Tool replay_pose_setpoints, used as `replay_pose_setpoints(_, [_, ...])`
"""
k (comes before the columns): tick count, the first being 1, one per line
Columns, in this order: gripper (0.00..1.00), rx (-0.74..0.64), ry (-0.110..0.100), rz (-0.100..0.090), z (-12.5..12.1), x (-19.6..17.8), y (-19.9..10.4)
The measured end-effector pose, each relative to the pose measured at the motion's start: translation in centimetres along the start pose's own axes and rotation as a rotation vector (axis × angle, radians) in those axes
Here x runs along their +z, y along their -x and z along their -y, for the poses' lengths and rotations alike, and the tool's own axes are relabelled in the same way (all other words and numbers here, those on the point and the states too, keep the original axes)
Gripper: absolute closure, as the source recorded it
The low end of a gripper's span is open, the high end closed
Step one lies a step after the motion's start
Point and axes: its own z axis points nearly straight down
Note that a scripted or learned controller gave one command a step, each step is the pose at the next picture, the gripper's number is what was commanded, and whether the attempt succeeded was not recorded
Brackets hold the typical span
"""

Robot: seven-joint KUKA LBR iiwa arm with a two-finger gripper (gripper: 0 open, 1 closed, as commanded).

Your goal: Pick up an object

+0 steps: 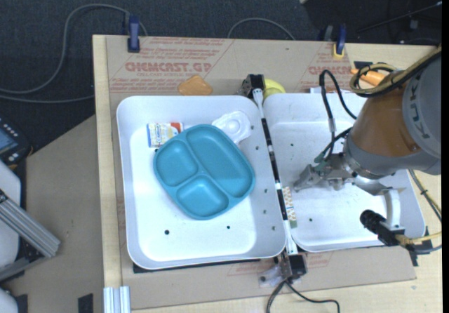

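A blue divided plate [203,171] lies in the left bin [140,234], tilted toward its middle. Behind the plate sit a small white printed packet [161,132] and a white cup-like piece [233,125], both partly tucked under the plate's far rim. My gripper [306,178] is low over the floor of the right bin [337,231], near its left wall, pointing left. The grey arm with its orange band [382,125] comes in from the right above it. I see nothing held in the gripper.
A divider strip [275,178] runs between the bins. On the board behind them lie an orange lump [194,85] and a yellow object [272,87]. Blue clamps [132,32] [339,39] hold the board's far edge. A black cable [330,104] loops over the right bin.
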Motion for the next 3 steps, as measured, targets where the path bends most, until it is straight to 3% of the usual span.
replay_pose_setpoints(1, [0.0,0.009,0.012,0.011,-7.3,-0.7,5.7])
replay_pose_setpoints(2, [0.0,0.006,0.014,0.01,-15.0,0.6,8.6])
replay_pose_setpoints(3, [0.0,0.002,0.003,0.003,-15.7,1.8,0.9])
